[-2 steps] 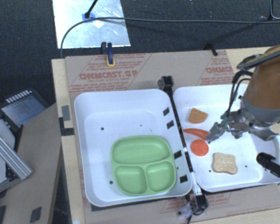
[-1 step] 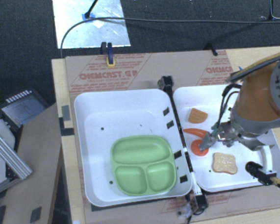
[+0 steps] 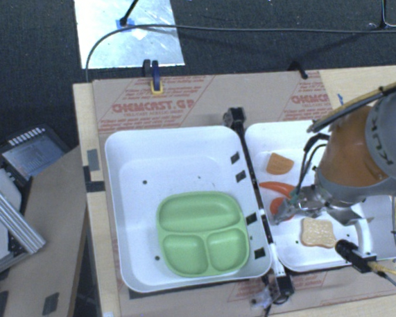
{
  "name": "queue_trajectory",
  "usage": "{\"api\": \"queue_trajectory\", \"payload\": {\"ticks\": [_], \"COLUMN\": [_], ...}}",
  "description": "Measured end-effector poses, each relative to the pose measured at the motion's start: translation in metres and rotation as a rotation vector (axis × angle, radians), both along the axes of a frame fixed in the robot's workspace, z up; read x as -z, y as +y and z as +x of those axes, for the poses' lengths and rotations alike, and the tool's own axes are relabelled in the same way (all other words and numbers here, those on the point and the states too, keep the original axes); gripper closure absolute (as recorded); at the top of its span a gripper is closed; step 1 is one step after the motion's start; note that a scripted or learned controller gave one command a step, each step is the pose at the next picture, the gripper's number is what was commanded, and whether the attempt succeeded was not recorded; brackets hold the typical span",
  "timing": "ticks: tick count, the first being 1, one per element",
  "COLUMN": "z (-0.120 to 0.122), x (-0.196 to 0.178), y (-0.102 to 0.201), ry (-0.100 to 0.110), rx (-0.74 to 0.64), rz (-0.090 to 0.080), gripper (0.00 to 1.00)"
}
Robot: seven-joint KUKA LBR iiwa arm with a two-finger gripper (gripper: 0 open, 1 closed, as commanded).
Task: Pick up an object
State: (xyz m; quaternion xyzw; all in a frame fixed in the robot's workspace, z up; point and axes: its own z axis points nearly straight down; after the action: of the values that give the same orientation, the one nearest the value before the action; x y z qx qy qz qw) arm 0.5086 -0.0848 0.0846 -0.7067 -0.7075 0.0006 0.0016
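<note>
The right bin (image 3: 279,131) holds an orange wedge-shaped piece (image 3: 279,162) near its back, a red pepper-like piece (image 3: 277,188) in the middle left, and a tan slice of toast (image 3: 317,233) near the front. My gripper (image 3: 290,207) hangs low over the red piece, at the bin's left side, just left of the toast. The grey arm with its orange band (image 3: 354,150) covers the right half of this bin. Whatever lies between the fingers is hidden by the gripper body.
The left bin (image 3: 132,160) holds a green three-compartment plate (image 3: 201,232) toward its front. A black divider strip (image 3: 251,184) runs between the bins. Cardboard (image 3: 178,100) lies under both bins, with a clamp at its back edge.
</note>
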Motion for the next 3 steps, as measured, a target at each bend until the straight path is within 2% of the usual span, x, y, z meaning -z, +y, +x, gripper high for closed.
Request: {"api": "queue_trajectory", "payload": {"ticks": [1,2,3], "z": [0.001,-0.001,0.010], "x": [-0.013,-0.057,-0.114], "y": [0.000,-0.003,-0.007], "ry": [-0.005,-0.008,-0.011], "rx": [0.000,-0.001,-0.003], "rz": [-0.001,-0.002,-0.003], "gripper": [1.00,1.00,1.00]}}
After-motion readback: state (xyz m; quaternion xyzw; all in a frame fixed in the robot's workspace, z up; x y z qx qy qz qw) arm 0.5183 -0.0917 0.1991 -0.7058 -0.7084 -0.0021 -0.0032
